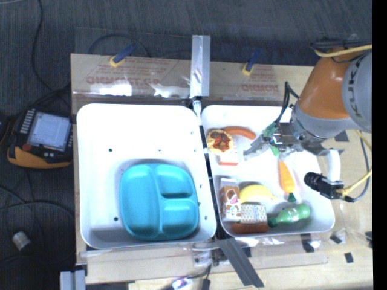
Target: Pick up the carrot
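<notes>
Reaching over the right shallow white bin [329, 213], the grey arm's two-finger gripper [273, 141] hangs spread and empty just above the slim orange carrot [285, 177]. Approach step, I judge; next it must descend astride it and close.

Bright, even light falls from above, and the two white bins [142, 116] come out nearly blown white, their walls losing detail. The blue tray [158, 201] throws a soft, short shadow to its left. Glare streaks the clear plastic sheet [139, 80] at the upper middle of the frame. The dark carpet [36, 35] stays dim and grainy. Overall the picture is slightly soft, with small items blurred.
</notes>
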Tool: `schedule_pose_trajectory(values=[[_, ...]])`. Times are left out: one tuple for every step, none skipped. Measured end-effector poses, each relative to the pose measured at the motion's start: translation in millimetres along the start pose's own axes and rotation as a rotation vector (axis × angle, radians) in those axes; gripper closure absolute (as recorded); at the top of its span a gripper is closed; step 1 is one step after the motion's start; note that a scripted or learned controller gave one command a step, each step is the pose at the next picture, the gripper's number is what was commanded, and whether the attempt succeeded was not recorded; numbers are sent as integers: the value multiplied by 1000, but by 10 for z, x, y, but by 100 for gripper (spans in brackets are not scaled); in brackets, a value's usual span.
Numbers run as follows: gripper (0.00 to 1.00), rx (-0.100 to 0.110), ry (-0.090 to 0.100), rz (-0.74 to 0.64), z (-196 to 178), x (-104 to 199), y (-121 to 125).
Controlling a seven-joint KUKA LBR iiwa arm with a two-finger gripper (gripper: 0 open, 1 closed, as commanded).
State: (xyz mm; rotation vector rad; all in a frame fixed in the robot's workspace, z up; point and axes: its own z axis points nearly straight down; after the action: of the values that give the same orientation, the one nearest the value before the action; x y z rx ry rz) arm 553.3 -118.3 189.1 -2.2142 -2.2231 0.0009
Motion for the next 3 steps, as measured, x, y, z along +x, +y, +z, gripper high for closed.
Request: schedule_pose_trajectory(values=[[0, 2, 1, 234, 424, -266, -61], [0, -10, 4, 334, 998, -530, 196], [0, -1, 14, 313, 891, -736, -319]])
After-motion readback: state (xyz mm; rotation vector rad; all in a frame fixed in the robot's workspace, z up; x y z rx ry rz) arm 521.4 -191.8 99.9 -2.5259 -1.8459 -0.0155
